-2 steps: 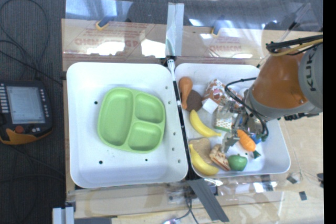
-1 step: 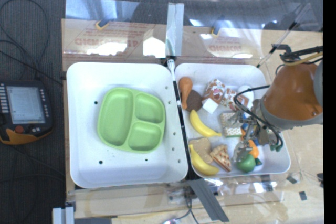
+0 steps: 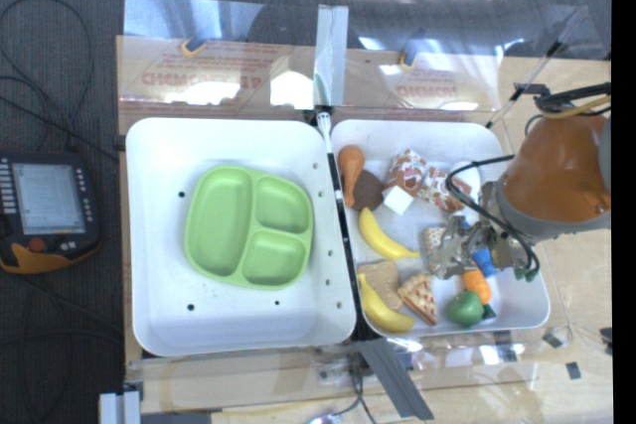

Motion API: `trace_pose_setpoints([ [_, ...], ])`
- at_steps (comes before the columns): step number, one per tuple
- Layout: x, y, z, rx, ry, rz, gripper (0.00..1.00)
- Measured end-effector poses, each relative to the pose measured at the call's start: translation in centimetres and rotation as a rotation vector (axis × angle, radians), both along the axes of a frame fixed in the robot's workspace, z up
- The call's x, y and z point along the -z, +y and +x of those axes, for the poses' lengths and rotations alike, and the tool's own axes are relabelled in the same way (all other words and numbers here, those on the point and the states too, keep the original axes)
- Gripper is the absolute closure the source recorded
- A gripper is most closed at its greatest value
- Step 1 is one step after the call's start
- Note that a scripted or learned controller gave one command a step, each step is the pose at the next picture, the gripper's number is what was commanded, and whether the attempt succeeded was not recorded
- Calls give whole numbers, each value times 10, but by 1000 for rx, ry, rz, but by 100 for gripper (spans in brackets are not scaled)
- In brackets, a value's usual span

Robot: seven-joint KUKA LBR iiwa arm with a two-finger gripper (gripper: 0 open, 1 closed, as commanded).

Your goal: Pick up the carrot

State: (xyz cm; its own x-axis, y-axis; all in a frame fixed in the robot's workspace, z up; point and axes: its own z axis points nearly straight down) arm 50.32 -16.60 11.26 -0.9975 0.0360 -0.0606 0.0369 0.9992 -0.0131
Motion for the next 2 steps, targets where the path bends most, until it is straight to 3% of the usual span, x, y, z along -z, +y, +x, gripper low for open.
trace_pose_setpoints([
  [1, -127, -55, -18, -221, 56, 5, 100],
  [2, -134, -53, -16, -223, 56, 8, 100],
])
